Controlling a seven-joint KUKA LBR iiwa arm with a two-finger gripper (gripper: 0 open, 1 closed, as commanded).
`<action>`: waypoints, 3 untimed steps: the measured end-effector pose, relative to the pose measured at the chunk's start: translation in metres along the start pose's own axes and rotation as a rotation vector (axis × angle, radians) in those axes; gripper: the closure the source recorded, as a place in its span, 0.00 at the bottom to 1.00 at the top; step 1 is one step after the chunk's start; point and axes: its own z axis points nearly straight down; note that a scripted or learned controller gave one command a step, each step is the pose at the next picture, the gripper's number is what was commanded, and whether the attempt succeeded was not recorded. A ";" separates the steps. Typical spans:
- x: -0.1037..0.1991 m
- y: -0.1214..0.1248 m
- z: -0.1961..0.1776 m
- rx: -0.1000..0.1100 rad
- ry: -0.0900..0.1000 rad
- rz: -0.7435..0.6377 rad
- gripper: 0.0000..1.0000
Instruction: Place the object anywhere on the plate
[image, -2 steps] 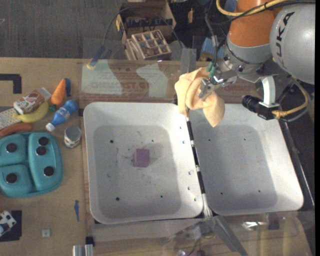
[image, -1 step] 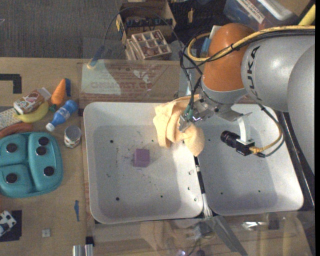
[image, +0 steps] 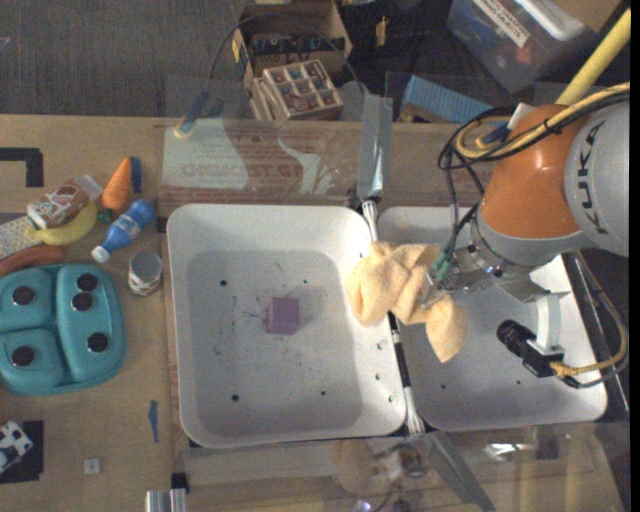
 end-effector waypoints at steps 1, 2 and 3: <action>0.013 0.064 -0.040 -0.003 -0.002 0.110 1.00; 0.075 0.051 0.000 0.000 -0.001 0.178 1.00; -0.001 0.074 0.000 -0.003 -0.002 0.287 1.00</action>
